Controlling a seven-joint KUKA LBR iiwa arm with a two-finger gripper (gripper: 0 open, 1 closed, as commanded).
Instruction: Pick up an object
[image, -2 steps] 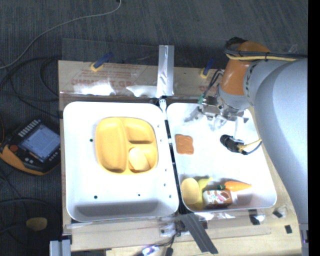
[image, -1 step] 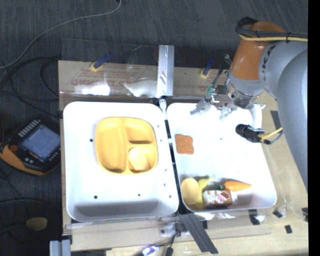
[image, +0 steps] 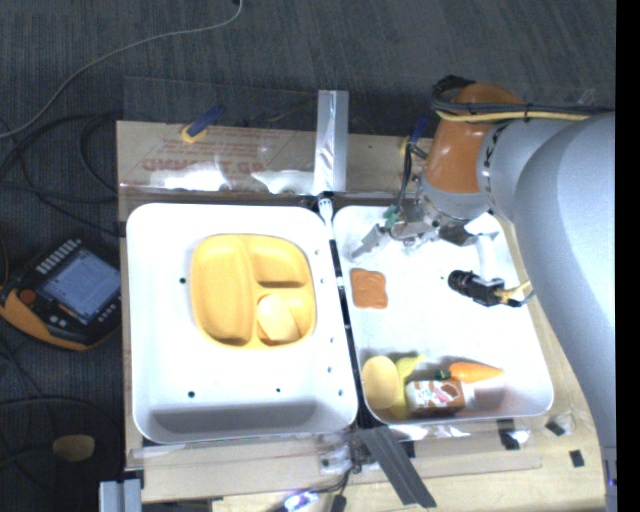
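Camera view: gripper (image: 385, 232) low over right bin (image: 520, 345), far-left corner; finger state cannot be told. Orange patty (image: 369, 289) just below it. Lemon (image: 380, 379), bottle (image: 438, 396), carrot (image: 474, 372) clustered at near edge. Left bin (image: 150, 330) holds yellow tray (image: 250, 288).

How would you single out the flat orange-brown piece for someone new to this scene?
Start at the right-hand bin, the one the arm reaches over. Along its left wall, in the upper half, the flat orange-brown piece lies alone on bare white floor. Unlike the carrot and bottle clustered at the bottom edge, it is squarish and thin.
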